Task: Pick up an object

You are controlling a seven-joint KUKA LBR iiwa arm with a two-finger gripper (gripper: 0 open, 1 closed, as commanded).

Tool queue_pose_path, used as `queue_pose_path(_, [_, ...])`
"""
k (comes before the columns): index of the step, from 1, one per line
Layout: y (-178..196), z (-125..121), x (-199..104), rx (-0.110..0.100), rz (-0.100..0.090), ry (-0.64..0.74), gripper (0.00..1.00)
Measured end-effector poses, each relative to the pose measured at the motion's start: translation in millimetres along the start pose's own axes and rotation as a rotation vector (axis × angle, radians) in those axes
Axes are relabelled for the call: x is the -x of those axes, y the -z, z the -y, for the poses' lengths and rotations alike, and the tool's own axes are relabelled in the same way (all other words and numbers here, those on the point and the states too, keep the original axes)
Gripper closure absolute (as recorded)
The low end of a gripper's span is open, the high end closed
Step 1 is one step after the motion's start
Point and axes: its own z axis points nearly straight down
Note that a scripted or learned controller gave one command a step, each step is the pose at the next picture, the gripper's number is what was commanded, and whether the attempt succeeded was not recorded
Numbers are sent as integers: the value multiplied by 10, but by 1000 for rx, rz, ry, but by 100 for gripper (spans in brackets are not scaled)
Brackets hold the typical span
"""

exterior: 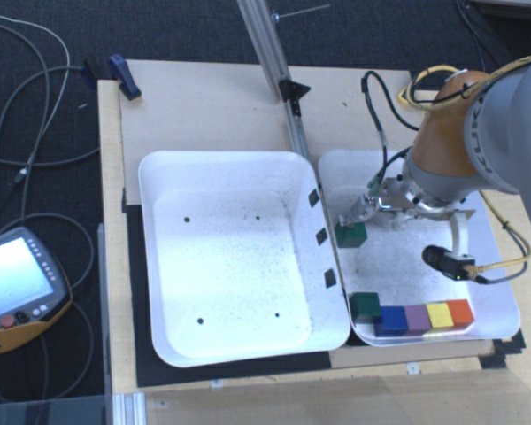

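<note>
A small green block (350,234) lies at the left side of the right bin (491,264), close to the wall shared with the left bin. My gripper (365,209) reaches in from the right and hangs just above and to the right of that block, very near it. Whether it touches the block is unclear. Along the right bin's front wall sits a row of blocks: dark green (365,305), blue (392,320), purple (417,317), yellow (439,314) and orange (460,312).
The left bin (159,175) stands beside the right one, with black clips (320,235) on the shared wall. A metal pole (265,42) slants down to the bench behind the bins. Cables (376,122) loop off the wrist; a small black unit (447,262) hangs below it.
</note>
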Motion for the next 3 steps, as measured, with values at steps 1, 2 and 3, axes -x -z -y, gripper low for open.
queue_pose_path(1, [615,-183,794,-1,8,-9,0])
queue_pose_path(2, [568,-170,738,-10,2,-2,0])
queue_pose_path(3, [954,435,-227,-13,-4,4,0])
